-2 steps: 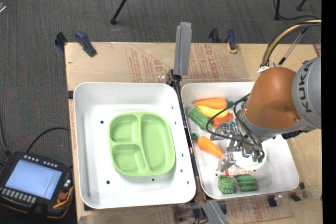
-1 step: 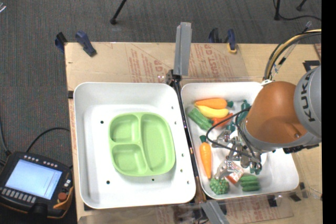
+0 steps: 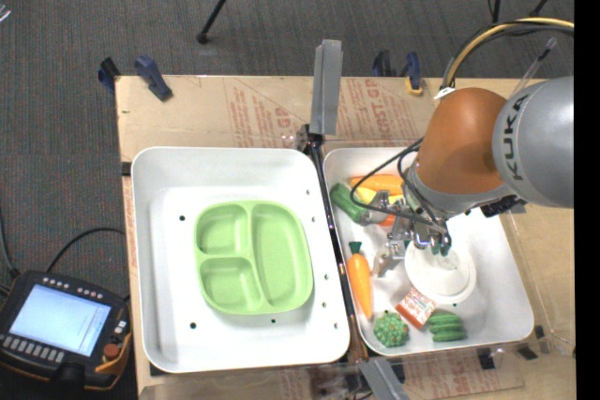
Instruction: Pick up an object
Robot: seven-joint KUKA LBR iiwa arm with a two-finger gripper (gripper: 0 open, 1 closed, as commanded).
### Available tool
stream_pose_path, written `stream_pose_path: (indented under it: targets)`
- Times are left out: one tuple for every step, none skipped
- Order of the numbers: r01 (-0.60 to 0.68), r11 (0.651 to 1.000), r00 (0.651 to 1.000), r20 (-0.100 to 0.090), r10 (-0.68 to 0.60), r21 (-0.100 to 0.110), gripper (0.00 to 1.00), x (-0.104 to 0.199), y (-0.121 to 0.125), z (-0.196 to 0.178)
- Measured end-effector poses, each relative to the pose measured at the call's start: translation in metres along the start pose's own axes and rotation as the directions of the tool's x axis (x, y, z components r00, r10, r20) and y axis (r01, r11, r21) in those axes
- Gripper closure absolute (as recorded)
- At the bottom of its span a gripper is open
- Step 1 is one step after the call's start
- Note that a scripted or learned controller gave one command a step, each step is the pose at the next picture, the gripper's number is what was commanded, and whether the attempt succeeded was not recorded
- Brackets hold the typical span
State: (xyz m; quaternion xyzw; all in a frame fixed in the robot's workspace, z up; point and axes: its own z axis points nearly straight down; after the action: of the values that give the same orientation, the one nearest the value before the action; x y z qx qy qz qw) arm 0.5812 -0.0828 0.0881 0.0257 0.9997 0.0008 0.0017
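The arm point(image 3: 506, 155) reaches in from the right, and its orange band sits over the upper part of the right bin point(image 3: 511, 295). The gripper point(image 3: 417, 244) hangs low over the middle of that bin, just above a white bowl point(image 3: 445, 276). Whether its tips are apart or together cannot be told: the wrist hides most of them, and no object is visible between them.

Contents of the right bin:
- White bowl: round, plain, near the bin centre, directly beside the gripper.
- Carrot point(image 3: 360, 284): orange, tapered, with a green top, lying along the left wall.
- Broccoli piece point(image 3: 391, 330): green, knobbly, at the lower left, just below the carrot tip.
- Small red and white packet point(image 3: 415, 306): tilted, touching the lower edge of the bowl.
- Green pod-like item point(image 3: 446, 325): ribbed, right of the packet.
- Dark green item point(image 3: 349, 201) and yellow-orange items point(image 3: 375, 186): in the upper left, partly covered by the wrist.

The left bin point(image 3: 155, 201) holds a light green divided plate point(image 3: 253, 258) with three compartments, lying flat near its centre
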Motion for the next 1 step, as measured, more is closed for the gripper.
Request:
stream_pose_path:
  targets:
    - [-0.082, 0.997, 0.997, 0.0, 0.082, 0.001, 0.0, -0.062, -0.0122, 0.0001]
